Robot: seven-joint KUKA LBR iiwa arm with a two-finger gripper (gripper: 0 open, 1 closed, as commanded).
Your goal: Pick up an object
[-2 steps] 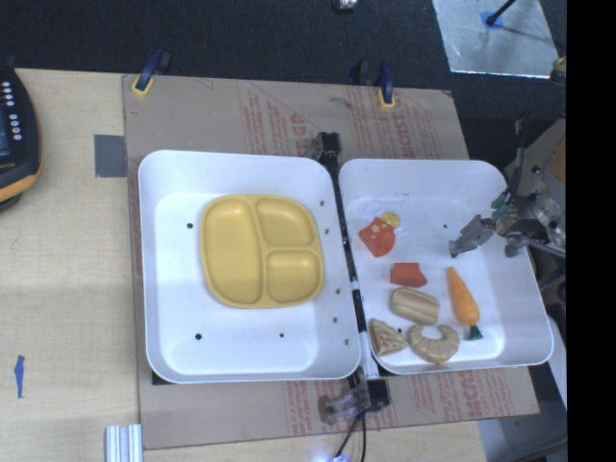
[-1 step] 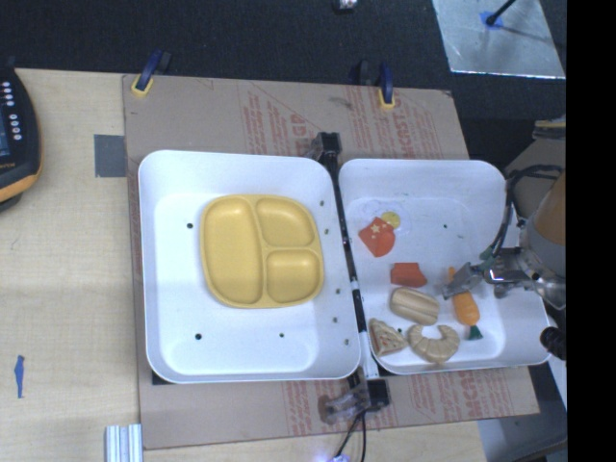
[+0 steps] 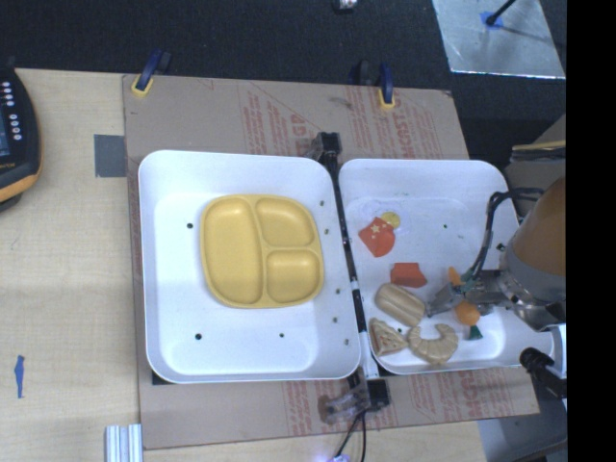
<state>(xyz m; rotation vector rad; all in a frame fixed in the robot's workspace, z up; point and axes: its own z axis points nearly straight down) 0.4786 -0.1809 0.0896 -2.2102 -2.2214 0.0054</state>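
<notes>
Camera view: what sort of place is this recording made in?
Probably a robot lab bench set up for picking trials: two white bins sit on a cardboard sheet clamped to the table, toy food lies in the right bin, and a control pendant rests at the left edge.

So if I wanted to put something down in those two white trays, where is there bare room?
The left bin has bare white floor all around the yellow divided plate, widest along its near edge. The right bin is bare along its far side, above the red fries box. Its near half is crowded: orange block, bread pieces and the gripper.
</notes>
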